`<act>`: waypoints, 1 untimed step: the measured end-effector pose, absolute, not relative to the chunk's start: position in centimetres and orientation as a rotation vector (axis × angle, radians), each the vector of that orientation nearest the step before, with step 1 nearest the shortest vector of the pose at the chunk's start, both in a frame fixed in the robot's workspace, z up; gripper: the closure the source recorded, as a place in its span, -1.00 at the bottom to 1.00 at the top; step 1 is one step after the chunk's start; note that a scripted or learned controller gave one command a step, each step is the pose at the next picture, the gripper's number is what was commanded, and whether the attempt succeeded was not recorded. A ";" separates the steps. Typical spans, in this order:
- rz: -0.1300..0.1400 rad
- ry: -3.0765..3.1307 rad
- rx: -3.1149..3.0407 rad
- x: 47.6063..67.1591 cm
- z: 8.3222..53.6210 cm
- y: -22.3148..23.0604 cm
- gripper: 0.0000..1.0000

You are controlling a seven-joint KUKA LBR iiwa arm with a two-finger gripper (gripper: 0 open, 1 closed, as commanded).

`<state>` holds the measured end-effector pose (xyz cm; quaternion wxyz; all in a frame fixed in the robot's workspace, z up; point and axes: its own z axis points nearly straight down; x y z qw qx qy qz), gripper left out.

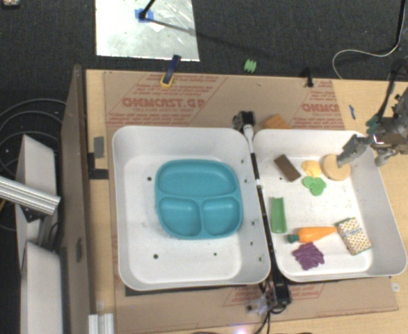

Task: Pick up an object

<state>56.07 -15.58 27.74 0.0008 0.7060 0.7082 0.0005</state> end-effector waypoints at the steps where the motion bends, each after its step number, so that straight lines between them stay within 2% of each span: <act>1: -0.008 2.237 2.221 58.7 11.7 -12.2 -1.00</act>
